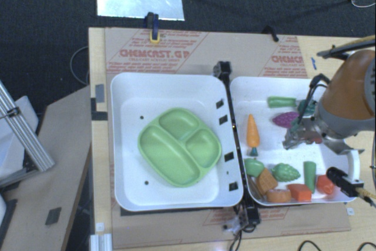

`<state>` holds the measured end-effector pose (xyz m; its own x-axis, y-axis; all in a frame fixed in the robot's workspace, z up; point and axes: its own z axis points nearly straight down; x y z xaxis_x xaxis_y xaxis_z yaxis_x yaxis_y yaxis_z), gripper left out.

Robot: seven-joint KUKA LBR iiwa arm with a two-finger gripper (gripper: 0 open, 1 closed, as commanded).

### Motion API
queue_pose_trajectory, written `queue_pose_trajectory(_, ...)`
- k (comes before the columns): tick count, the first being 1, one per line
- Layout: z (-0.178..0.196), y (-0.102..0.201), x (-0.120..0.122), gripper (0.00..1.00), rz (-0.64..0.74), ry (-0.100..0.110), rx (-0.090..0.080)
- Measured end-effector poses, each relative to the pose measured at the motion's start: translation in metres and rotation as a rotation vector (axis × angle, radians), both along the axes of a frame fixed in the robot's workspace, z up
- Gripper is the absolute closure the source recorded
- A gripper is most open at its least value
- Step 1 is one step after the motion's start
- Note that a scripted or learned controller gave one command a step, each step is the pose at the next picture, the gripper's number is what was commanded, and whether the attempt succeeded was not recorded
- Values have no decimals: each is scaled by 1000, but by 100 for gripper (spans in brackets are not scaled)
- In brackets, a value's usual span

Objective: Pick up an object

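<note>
My gripper (293, 140) hangs low over the middle of the right bin (264, 86), reaching in from the right. Just above its tip lies a purple toy (285, 119), with a green vegetable (281, 101) further back. An orange carrot (252, 130) lies to the gripper's left. Below it sit a leafy green toy (286, 171) and a green cylinder (309, 171). Nothing can be seen in the gripper's hold.
The left bin (129, 97) holds a green divided plate (179, 146). Along the right bin's front edge lie a red block (299, 191), an orange-brown piece (267, 180), a round green piece (254, 167) and a red-orange piece (324, 184). The arm's orange band (352, 88) overhangs the bin's right side.
</note>
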<state>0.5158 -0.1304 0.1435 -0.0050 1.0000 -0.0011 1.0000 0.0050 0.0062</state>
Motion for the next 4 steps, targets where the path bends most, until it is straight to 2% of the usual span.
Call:
queue_pose_trajectory(1, 53, 3, 12, 100, 0, -1, 0)
queue_pose_trajectory(2, 83, 3, 13, 100, 0, 1, 0)
queue_pose_trajectory(3, 81, 44, -13, 100, 2, 6, 3)
queue_pose_trajectory(4, 71, 82, -20, 100, 3, 5, 3)
